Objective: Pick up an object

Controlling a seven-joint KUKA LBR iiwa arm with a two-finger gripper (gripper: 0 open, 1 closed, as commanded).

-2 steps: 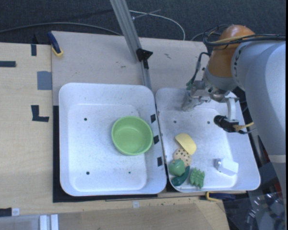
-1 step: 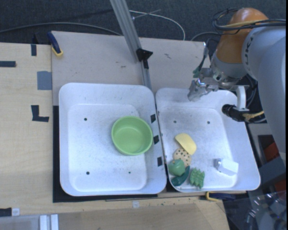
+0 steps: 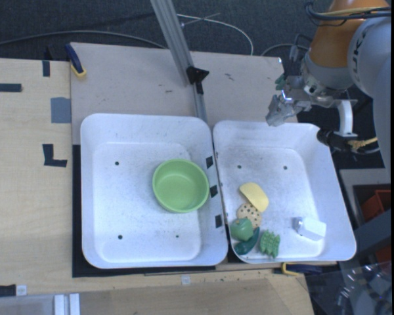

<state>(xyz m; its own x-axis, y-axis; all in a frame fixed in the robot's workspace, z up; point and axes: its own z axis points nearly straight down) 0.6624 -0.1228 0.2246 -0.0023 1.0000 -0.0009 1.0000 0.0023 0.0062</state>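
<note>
— Hovering above the far edge of the right bin, the pincer is seen; can its state be told?
— It cannot be told. Nothing is seen held.
— And the objects?
— A green bowl is seated in the left bin; a yellow piece is found near the right bin's near-left corner.

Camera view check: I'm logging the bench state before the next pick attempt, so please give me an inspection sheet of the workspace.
Surface: two white bins side by side, left bin, right bin.
Job's things: green bowl in left bin; yellow piece, tan piece, green toys, small white block in right bin.
Clutter: nothing seen.
Grippers: gripper above right bin's far rim, holding nothing visible.
Cables: white cable behind the bench.
Surroundings: metal pole, blue-yellow clamp.
</note>
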